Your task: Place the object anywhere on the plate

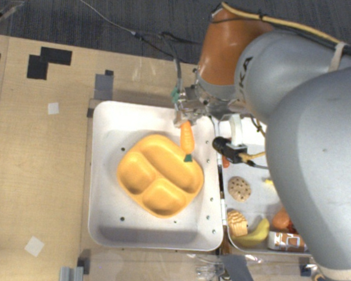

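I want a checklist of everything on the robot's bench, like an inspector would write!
Surface: wooden bench bearing two white bins; left bin, right bin.
Job's things: yellow plate with sections in the left bin; toy carrot hanging upright over the plate's far edge.
Clutter: cookie, banana and other small toy foods in the right bin.
End effector: directly above the carrot's top; grip hard to judge.
Cables: thin wire across the floor behind.
Surroundings: dark carpet.

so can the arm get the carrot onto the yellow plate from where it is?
Probably yes. The carrot hangs from the claw right over the plate's upper right rim, with nothing between them.
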Controlling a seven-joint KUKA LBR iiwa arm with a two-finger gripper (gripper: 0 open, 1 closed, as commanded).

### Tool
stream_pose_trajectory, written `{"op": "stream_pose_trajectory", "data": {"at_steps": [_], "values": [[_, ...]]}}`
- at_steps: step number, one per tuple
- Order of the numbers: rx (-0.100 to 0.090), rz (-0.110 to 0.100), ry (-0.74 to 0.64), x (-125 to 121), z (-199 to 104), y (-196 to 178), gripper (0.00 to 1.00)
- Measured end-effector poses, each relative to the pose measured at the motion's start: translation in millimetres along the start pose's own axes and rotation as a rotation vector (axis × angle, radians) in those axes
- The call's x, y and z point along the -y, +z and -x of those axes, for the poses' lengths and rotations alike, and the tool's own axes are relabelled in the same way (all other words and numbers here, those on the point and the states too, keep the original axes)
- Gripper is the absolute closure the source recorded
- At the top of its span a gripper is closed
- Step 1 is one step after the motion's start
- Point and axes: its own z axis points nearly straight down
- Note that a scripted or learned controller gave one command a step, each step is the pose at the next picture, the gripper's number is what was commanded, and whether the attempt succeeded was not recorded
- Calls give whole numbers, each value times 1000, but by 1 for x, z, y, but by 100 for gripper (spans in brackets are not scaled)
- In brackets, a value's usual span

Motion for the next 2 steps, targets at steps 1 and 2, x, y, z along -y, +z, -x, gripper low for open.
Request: {"op": "stream_pose_trajectory", "data": {"at_steps": [1,2], "values": [[2,2,4,0,3,-1,0],[2,-2,283,7,-9,10,0]]}}
